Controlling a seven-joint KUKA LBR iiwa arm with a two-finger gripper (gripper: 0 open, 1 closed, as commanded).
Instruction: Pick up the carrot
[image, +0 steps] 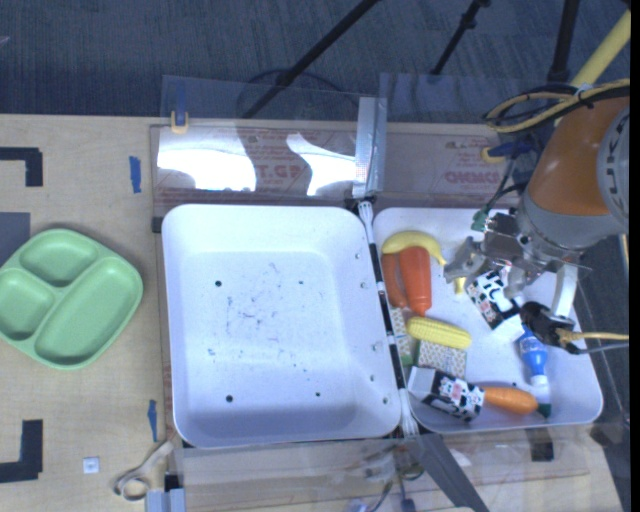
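Orange carrot (509, 399), yellow banana (412, 243), yellow corn (436, 332), green divided plate (66, 297), white bins (270, 225), black-and-white cow-patterned toy (453, 393)

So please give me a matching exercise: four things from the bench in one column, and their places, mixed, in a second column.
Things:
1. carrot
2. banana
3. corn cob
4. green divided plate

Places:
A. on the bench, left of both bins
B. far end of the right bin
C. near edge of the right bin, beside a black-and-white cow toy
D. middle of the right bin, below a red-orange pepper

Pairs: 1-C, 2-B, 3-D, 4-A

Robot lab: taped bench (80, 180), bins (200, 240)
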